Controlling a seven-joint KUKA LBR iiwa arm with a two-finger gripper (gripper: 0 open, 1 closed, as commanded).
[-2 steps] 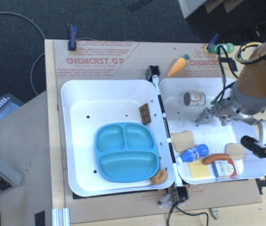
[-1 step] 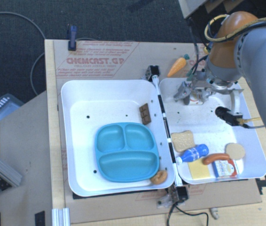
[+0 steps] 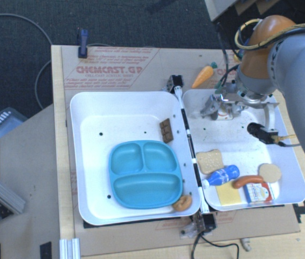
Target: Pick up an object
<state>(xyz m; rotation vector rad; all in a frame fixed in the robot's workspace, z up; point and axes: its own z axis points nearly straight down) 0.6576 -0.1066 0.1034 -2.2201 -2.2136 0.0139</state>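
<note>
My gripper (image 3: 221,108) hangs low over the far left part of the right bin (image 3: 233,136), with bare white floor under it. Nearer the front of that bin lie a slice of bread (image 3: 209,160), a small blue bottle (image 3: 222,175), a yellow cheese slice (image 3: 229,194), a reddish sausage (image 3: 247,181), a small carton (image 3: 259,192) and a round pale biscuit (image 3: 270,172). All of these lie well in front of the gripper, apart from it.
The left bin (image 3: 88,144) holds a blue divided plate (image 3: 144,172), a brown chocolate bar (image 3: 166,130) by the far right wall and a small brown pastry (image 3: 183,202) in the front right corner. An orange carrot (image 3: 202,76) lies on the bench behind the bins.
</note>
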